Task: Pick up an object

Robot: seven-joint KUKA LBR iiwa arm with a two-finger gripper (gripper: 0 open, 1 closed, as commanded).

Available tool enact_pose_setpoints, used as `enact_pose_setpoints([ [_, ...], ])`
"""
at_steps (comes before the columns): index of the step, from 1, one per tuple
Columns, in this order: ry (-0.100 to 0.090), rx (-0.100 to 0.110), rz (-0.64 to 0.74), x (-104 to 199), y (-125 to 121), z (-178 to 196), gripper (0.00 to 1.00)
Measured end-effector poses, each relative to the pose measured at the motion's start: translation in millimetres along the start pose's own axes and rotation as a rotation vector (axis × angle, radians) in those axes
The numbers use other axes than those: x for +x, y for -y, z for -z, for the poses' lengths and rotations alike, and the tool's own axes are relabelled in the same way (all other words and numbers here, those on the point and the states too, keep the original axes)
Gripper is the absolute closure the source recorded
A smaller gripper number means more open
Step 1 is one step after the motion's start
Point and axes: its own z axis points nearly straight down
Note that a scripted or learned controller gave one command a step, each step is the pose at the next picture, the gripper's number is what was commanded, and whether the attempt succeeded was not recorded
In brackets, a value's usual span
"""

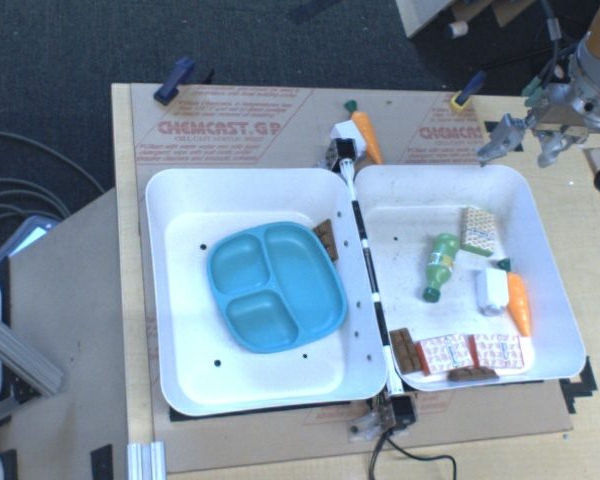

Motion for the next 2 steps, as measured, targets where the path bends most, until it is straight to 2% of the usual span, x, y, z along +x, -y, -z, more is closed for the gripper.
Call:
enact_pose_setpoints([
  [1, -0.001, 0.001, 0.001, 69.2, -8.8, -116.1, 0.0],
  [2, 0.0, 0.002, 0.0, 75.4, 37.4, -196.9, 0.0],
])
